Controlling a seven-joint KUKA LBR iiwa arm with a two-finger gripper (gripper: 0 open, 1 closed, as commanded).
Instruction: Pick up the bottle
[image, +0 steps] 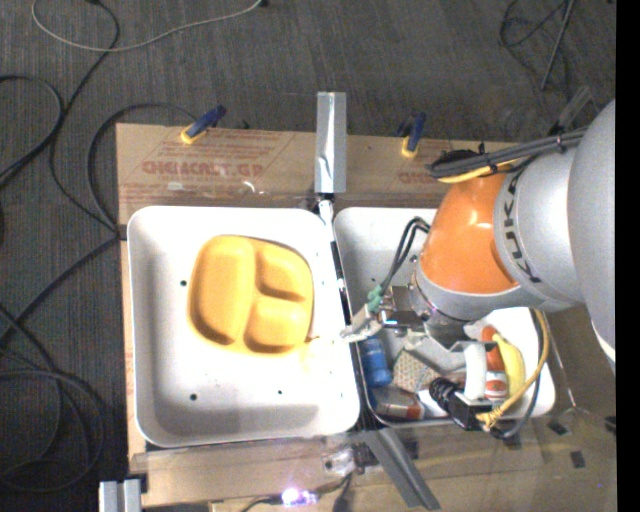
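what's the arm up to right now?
The KUKA arm reaches in from the right and is down over the right bin, where a clutter of small items lies. Its gripper sits just above a blue bottle lying near the bin's left wall. Nothing visibly sits between its fingers, so the bottle looks not yet picked up. The left bin holds a yellow divided tray, untouched.

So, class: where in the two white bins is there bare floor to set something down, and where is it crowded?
Left bin: bare floor all around the yellow divided tray, widest along the near edge. Right bin: a bare strip at its far left corner. Its near half is crowded: blue bottle, banana, other clutter, with the arm overhead.
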